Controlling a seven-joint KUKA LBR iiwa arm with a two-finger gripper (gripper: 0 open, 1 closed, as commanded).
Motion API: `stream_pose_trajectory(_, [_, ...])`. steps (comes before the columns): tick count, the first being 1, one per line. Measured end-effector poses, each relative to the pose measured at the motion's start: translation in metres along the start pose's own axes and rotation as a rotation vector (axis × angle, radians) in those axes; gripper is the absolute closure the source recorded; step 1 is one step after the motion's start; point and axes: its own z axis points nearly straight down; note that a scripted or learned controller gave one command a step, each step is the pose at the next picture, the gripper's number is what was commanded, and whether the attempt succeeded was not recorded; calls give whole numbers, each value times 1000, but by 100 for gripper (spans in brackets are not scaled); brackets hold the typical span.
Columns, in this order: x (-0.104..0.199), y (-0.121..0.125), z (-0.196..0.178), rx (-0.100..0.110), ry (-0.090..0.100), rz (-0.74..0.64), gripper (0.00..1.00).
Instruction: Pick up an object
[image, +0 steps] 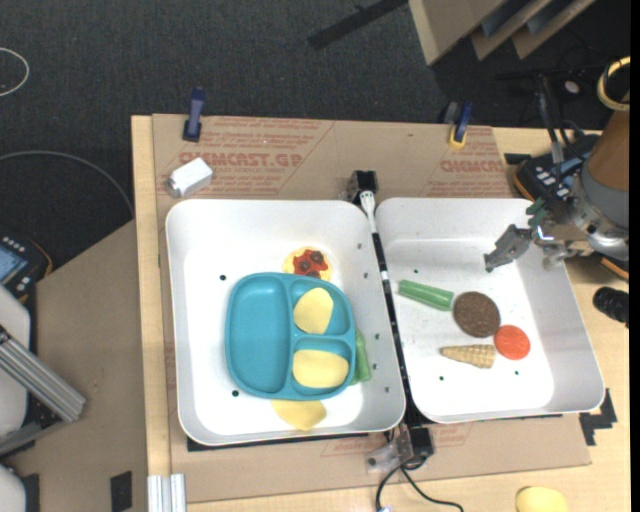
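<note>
Nothing is picked up yet — the gripper (505, 250) hangs over the right bin (430, 225), fingers apart and empty. Possible targets lie beyond it: green pepper (425, 295), brown cookie (477, 313), orange tomato (513, 342), cone (468, 354) — all untouched.

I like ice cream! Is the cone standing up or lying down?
Lying down. The cone rests flat on its side on the floor of the right bin, its pointed end toward the left bin, beside the orange disc.
</note>
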Motion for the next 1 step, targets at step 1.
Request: stream_pose_trajectory(1, [-14, -25, 151, 7, 2, 4, 0])
